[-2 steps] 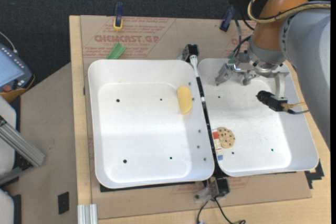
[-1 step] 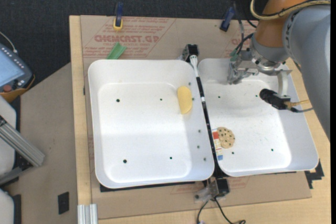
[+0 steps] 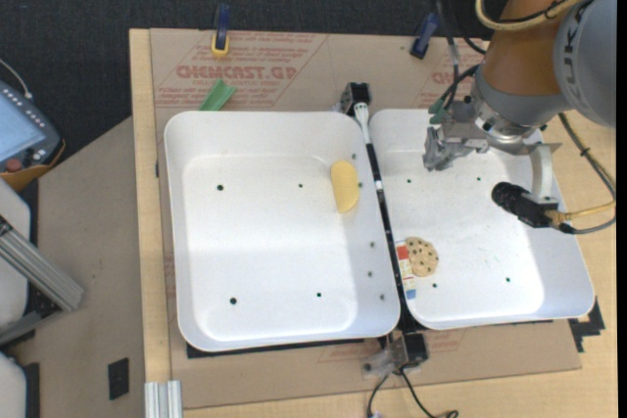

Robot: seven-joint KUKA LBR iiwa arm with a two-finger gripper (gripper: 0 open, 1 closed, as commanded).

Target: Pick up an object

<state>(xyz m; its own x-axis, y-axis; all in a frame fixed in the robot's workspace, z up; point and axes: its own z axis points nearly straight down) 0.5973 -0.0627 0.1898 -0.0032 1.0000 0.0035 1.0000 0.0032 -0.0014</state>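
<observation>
From above, the gripper (image 3: 443,152) hangs over the far left part of the right bin (image 3: 549,299); whether it is open or shut I cannot tell. A cookie (image 3: 422,256) lies near that bin's left wall. A yellow piece (image 3: 344,186) rests in the left bin (image 3: 196,210), far right side.

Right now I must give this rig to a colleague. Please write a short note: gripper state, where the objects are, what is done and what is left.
Gripper: over the upper left part of the right bin, nothing seen between its fingers.
Objects: yellow piece in the left bin, near its right wall; round cookie-like item in the right bin by its left wall, beside a small flat card.
Done: nothing picked up yet.
Left: choose one object, grasp it, lift it.
</observation>
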